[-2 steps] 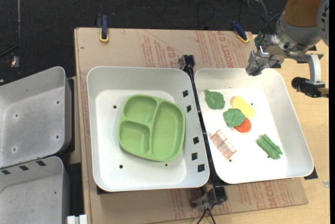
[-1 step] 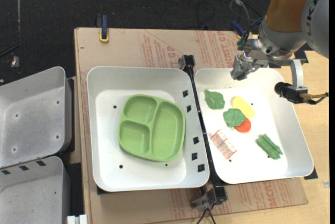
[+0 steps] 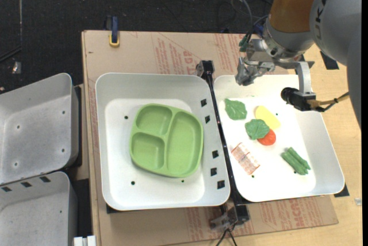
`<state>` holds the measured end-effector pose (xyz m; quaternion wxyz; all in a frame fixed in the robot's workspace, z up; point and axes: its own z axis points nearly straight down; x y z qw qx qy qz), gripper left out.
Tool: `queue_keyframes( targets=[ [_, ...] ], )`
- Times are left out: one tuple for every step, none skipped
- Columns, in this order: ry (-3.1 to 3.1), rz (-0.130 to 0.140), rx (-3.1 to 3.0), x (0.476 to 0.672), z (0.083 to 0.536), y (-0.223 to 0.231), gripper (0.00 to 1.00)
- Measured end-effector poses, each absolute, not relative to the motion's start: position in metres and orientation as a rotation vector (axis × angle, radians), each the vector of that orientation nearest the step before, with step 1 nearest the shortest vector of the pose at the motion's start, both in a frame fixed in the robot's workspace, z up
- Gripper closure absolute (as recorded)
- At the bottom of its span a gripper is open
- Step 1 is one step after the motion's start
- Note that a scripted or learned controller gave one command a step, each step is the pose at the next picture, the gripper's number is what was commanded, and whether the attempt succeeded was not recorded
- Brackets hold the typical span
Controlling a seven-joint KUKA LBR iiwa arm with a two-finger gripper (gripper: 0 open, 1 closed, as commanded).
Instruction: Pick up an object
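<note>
The right bin point(image 3: 322, 176) holds several small toy foods: a green leaf piece point(image 3: 235, 108), a yellow piece point(image 3: 267, 116), a second green leaf point(image 3: 256, 129) lying over a red tomato-like piece point(image 3: 267, 138), a green bean-like piece point(image 3: 295, 161) and a pink wafer-like strip point(image 3: 245, 158). My gripper point(image 3: 245, 77) hangs over the far left corner of the right bin, above and just beyond the first green leaf. Nothing shows between its fingers.
The left bin point(image 3: 109, 124) holds a green divided tray point(image 3: 167, 139). A black divider with clips point(image 3: 214, 124) runs between the two bins. White lid-like panels point(image 3: 34, 124) lie off the bench to the left. A blue and yellow clamp point(image 3: 114, 32) grips the bench's far edge.
</note>
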<state>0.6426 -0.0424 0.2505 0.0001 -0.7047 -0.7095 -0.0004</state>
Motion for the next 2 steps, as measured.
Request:
queue_keyframes(
  targets=[
    [-2.229, 0.0, -2.21, 0.63, 0.252, 0.013, 1.0],
    [-2.23, -0.002, -2.212, 0.628, 0.256, 0.064, 1.0]
  ],
)
